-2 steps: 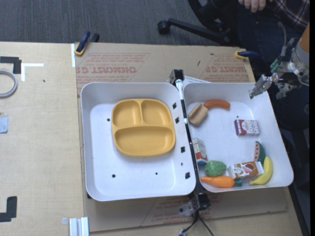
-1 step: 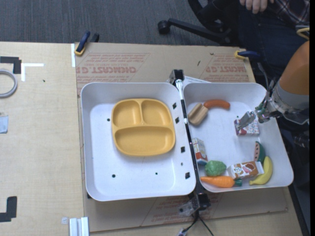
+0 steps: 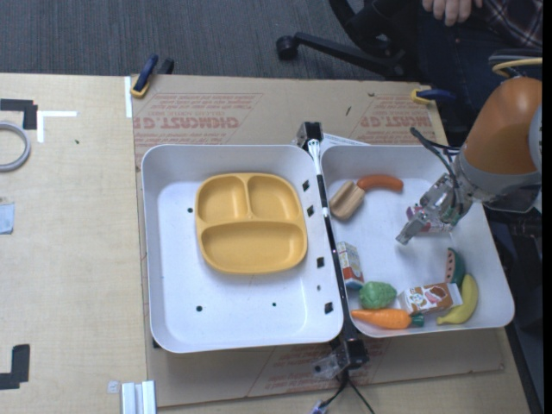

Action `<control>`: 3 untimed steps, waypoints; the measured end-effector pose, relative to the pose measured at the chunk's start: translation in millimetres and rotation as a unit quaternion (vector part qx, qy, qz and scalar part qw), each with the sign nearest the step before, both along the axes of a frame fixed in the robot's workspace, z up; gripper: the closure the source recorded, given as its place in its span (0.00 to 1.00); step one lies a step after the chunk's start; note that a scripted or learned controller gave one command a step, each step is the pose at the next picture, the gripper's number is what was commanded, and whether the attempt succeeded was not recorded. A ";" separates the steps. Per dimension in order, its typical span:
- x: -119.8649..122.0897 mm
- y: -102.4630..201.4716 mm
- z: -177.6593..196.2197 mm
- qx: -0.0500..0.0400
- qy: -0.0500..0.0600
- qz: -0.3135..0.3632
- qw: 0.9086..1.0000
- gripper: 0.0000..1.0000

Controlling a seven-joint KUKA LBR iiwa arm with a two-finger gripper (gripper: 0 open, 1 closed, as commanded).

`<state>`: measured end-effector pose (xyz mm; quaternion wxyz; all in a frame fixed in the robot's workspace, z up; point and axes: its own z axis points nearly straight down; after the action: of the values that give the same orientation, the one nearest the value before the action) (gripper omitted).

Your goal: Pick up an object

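Yellow divided plate (image 3: 251, 222) in white left bin (image 3: 164, 257). White right bin (image 3: 492, 257): orange sausage (image 3: 380, 182), tan bread roll (image 3: 347, 200), green leafy veg (image 3: 378, 295), orange carrot (image 3: 382, 318), yellow banana (image 3: 464, 302), red-green watermelon slice (image 3: 453, 265), red-white carton (image 3: 431, 298). Arm (image 3: 509, 136) grey, orange band. Desk (image 3: 69, 257) tan.

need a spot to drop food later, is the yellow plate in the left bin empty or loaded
Empty. The yellow divided plate lies flat in the left bin, and all three compartments show bare yellow.
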<state>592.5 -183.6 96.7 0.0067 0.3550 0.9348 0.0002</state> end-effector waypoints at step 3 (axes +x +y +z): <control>-3.7 50.5 -4.2 0.003 0.006 -0.081 0.997 0.00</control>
<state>588.9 -133.1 92.5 0.0005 0.4300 0.9028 0.0000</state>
